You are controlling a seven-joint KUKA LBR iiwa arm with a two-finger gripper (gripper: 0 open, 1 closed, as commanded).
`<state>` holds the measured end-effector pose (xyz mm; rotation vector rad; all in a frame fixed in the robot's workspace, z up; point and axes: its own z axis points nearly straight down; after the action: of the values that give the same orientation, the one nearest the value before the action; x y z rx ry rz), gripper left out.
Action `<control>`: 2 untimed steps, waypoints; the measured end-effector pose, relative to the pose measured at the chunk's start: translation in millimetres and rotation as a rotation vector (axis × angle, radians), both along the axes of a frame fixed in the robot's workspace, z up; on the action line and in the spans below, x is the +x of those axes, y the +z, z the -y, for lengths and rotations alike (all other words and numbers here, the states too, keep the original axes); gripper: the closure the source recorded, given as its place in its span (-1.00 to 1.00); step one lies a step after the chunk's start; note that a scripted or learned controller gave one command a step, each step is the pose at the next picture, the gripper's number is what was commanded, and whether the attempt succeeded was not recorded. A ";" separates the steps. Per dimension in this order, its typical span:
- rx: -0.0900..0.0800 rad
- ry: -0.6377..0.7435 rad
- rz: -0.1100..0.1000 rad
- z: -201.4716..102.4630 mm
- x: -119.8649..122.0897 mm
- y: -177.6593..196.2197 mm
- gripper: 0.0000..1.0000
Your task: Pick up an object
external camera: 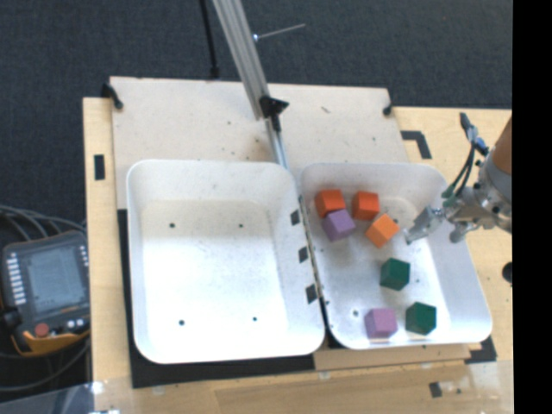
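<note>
The right bin (448, 274) holds several small blocks. Two orange blocks (329, 202) (366, 203) sit near its far side, with a purple block (339, 223) touching the left one. A third orange block (383, 229) lies tilted just right of them. Toward the front are a green block (395, 273), another green block (422, 317) and a purple block (380, 323). My gripper (437, 228) hangs over the bin's right part, just right of the tilted orange block. Its fingers are spread, with nothing between them.
The left bin (138, 231) stands beside the right one, their rims meeting in the middle. A slanted metal post (243, 50) rises behind the bins. A teach pendant (47, 283) lies off the bench at the left.
</note>
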<state>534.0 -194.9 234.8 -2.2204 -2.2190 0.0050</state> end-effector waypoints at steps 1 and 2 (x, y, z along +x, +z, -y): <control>0.001 -0.004 0.000 -8.8 1.8 -49.4 -1.00; -0.001 -0.003 0.001 -6.6 7.9 -93.9 -1.00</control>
<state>541.9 -188.3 140.9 -2.2247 -2.2162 0.0044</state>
